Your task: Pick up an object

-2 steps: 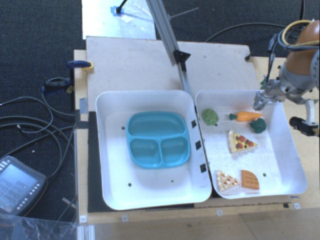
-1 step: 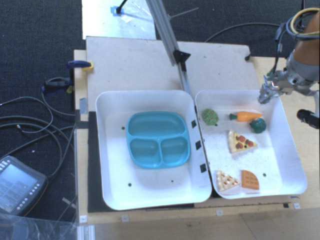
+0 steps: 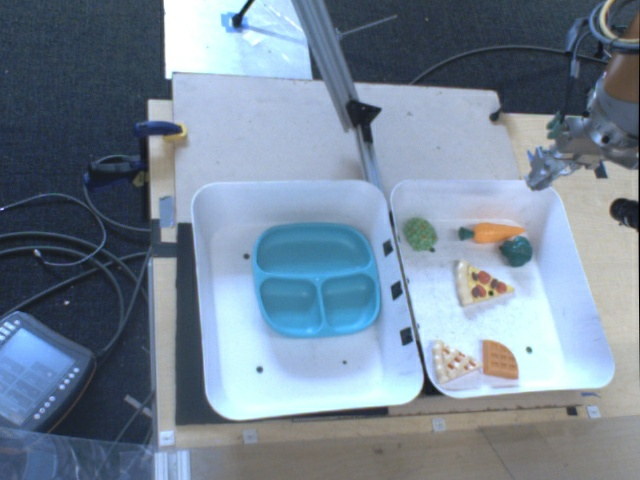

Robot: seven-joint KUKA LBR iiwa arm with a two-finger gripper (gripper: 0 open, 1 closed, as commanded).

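The right bin holds several toy foods. A green lettuce ball lies at its far left, an orange carrot beside a dark green broccoli piece toward the far right. A pizza slice lies in the middle. Another pizza slice and a brown waffle piece lie near the front. My gripper hangs above the bin's far right corner, apart from all the toys, with nothing seen between its fingers.
The left bin holds a blue divided plate. A slanted metal pole crosses the back of the bench and ends at the bins' shared edge. Cables and a pendant lie on the floor at left.
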